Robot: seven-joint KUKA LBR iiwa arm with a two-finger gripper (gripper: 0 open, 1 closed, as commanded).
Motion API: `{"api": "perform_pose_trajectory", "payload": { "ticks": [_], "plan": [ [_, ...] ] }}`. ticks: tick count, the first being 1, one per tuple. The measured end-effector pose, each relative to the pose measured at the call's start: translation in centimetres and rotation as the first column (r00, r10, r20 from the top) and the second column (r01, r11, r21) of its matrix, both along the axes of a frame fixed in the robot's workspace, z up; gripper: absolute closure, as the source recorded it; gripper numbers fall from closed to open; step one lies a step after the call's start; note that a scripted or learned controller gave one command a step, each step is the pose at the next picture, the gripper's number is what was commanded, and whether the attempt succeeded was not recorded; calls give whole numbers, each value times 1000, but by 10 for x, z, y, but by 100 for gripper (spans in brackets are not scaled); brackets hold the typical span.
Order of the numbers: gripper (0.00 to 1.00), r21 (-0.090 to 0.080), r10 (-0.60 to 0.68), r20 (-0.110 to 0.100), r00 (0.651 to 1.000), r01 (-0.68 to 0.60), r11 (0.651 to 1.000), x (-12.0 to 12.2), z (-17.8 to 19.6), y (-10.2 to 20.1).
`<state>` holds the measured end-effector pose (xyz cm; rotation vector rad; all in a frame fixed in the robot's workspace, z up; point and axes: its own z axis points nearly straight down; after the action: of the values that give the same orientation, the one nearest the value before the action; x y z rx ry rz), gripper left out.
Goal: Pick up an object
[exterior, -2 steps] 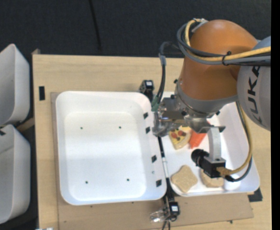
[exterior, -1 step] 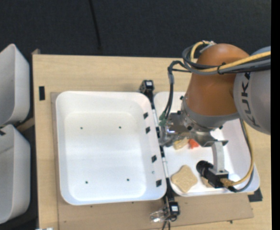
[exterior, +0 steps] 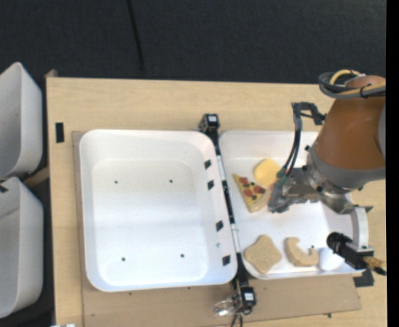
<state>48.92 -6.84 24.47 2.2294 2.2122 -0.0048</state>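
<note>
The pizza slice (exterior: 249,192), tan wedge with red and dark toppings, lay in the right bin (exterior: 301,140), long axis diagonal, crust lower right; gripper (exterior: 279,199) beside it, finger state indeterminable

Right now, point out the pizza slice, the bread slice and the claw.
pizza slice (exterior: 251,192): camera view, on its topped face.
bread slice (exterior: 262,254): camera view, middle of its top.
claw (exterior: 279,203): camera view, between its fingertips.
</note>
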Motion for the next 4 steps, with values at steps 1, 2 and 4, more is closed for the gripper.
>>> {"api": "perform_pose_trajectory", "payload": {
  "ticks": [1,2,4],
  "plan": [
    [100,4,16,9,1000,-16,1000,2,57,68],
    [100,4,15,12,1000,-15,1000,24,138,109],
    [100,3,11,4,1000,-11,1000,0,234,174]
  ]
}}
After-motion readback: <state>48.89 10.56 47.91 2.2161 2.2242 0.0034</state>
